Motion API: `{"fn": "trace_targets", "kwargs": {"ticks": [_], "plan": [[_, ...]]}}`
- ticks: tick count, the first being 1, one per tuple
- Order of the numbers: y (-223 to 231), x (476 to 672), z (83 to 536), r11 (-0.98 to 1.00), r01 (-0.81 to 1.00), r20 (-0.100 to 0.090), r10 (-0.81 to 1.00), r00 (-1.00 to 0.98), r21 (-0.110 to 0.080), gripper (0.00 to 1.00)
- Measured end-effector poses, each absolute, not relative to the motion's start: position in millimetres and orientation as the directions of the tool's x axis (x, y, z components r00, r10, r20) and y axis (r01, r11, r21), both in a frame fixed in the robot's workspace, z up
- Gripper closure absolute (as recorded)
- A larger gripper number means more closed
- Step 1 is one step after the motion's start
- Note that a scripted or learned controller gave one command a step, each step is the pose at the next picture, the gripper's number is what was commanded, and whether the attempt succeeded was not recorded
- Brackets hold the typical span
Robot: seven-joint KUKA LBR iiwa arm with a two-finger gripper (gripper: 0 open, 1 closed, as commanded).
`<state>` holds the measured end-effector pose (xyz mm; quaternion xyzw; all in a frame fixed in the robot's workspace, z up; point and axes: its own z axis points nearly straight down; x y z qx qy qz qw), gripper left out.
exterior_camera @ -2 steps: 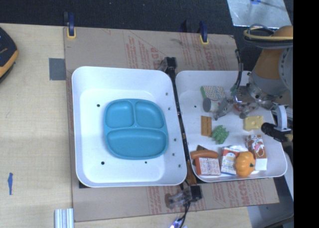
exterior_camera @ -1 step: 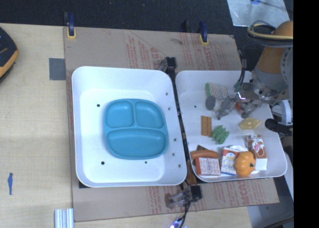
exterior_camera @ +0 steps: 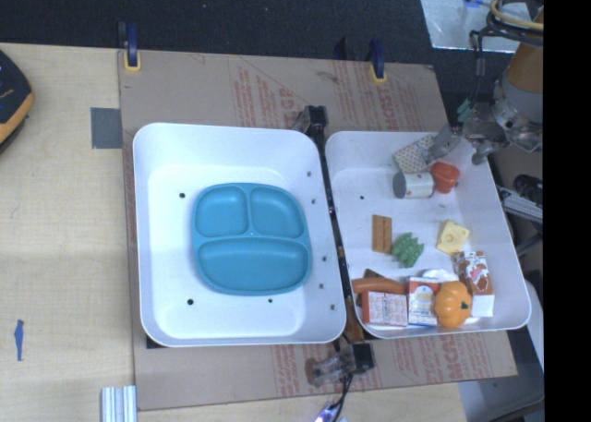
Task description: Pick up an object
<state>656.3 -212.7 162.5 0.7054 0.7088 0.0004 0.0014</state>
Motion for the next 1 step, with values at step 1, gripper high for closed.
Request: {"fn": "trace_targets", "kwargs": {"ticks": [1], "plan": [[-211.3,656.0,120.8,0.008,1.000,-0.001,1.000,-0.008,-0.005,0.00]]}}
